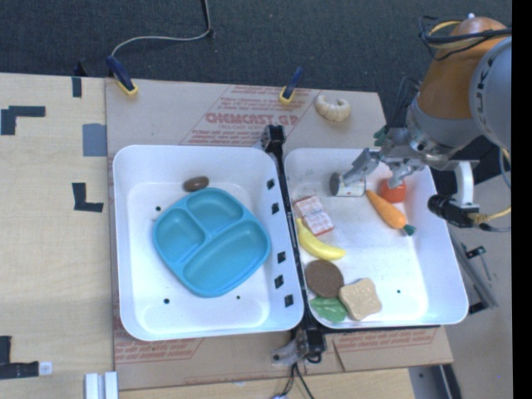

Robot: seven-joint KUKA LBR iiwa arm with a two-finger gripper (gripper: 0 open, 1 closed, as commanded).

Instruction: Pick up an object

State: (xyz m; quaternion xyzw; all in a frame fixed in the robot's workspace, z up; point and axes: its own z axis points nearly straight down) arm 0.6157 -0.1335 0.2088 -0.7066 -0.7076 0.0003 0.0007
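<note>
Pincer [363,175] position: low over the far part of the right bin [432,285], with my arm reaching in from the right. Finger state: I cannot tell whether they are spread or pressed together, as the slanted view blurs the pale tips against the white floor, and I see nothing between them.

Candidate objects lie in the right bin. A carrot [389,209] rests just beside my pincer on its right, angled toward the near wall, with a small red item [394,191] touching its far end. A red-and-white packet [314,215] lies near the divider, and a banana [317,243] sits just nearer than it. Toward the near wall a brown disc [323,278], a toast slice [360,298] and a green piece [329,310] crowd together, touching.

The left bin [133,248] holds a blue divided plate [211,240] and a small brown item [196,184] beyond it. A pale ring-shaped piece [333,107] lies on the cardboard outside both bins.

Assessment: I judge this stance suits the carrot or the red item, since both are closest. Their contact is a risk; closing on one may push the other aside.
</note>
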